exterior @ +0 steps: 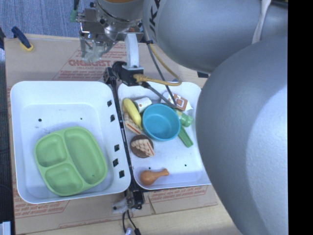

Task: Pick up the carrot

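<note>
My gripper hangs over the cardboard behind the far edge of the left bin, away from the toys. The right bin holds the toy food. At its near end lies an orange-brown piece, round at one end and narrow at the other; it is the only orange item I see. I cannot pick out a plain carrot shape. A yellow banana lies along the bin's left wall beside a blue bowl.
A green sectioned plate lies in the left bin. The right bin also holds a green stick-shaped toy, a round brown and white item, a striped piece, a white cup and a small box. The grey arm overhangs the right side.
</note>
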{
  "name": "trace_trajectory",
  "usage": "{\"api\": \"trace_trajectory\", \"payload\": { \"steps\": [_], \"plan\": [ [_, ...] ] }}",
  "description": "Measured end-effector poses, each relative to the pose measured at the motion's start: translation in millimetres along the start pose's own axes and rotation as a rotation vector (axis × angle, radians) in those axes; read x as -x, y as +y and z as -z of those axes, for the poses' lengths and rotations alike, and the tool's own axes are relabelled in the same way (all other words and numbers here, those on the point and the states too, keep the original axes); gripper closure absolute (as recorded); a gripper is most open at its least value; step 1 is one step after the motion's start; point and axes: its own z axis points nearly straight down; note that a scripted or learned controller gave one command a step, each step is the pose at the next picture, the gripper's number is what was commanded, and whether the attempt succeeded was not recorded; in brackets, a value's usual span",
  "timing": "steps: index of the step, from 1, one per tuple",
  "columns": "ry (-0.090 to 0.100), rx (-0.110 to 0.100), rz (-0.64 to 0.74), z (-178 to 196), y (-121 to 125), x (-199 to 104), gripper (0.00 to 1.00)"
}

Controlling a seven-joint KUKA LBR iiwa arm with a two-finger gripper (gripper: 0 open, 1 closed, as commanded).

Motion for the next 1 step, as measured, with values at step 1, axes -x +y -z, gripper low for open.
{"api": "trace_trajectory", "payload": {
  "steps": [1],
  "plan": [
    [-0.004, -0.011, -0.351, -72.4, -41.8, -34.0, 1.0]
  ]
}}
